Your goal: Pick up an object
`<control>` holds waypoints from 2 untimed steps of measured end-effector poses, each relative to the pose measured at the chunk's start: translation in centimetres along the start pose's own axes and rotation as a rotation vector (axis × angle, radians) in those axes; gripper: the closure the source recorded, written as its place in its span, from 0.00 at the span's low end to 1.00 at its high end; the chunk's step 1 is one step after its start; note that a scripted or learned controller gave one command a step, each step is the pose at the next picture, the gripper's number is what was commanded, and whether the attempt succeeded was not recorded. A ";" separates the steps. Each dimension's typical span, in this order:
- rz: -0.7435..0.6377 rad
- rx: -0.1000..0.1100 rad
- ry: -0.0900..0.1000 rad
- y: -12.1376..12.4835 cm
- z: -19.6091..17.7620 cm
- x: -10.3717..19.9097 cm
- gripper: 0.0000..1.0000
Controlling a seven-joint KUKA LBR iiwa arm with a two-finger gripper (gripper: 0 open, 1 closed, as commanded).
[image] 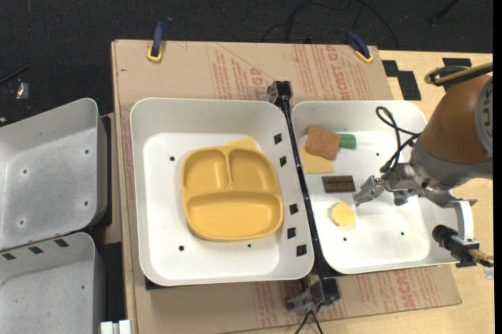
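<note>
While I reach in from the right, these lines hold:

Arm pose: my grey arm with its orange band (463, 117) bends low over the right-hand white bin (408, 250).
Gripper: my two-finger gripper (367, 192) points left, near the bin floor; I cannot tell its state.
Nearest things: small dark brown rectangular block (338, 183) and pale yellow round piece (342, 214), both just beside my tip, not between it.
Others: reddish-brown spongy block (322, 143), small green piece (347, 141).
Left bin: yellow three-compartment plastic tray (232, 194).
</note>
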State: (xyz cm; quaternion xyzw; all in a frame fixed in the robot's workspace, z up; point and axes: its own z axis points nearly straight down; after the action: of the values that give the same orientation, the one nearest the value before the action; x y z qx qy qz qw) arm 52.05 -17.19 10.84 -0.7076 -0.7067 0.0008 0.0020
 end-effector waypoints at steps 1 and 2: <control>0.000 -0.002 -0.001 0.0 1.7 0.1 0.00; 0.001 -0.004 -0.002 0.0 0.6 0.1 1.00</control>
State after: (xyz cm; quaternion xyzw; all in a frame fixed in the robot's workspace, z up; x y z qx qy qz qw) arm 52.09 -17.13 10.23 -0.7078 -0.7064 -0.0002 -0.0001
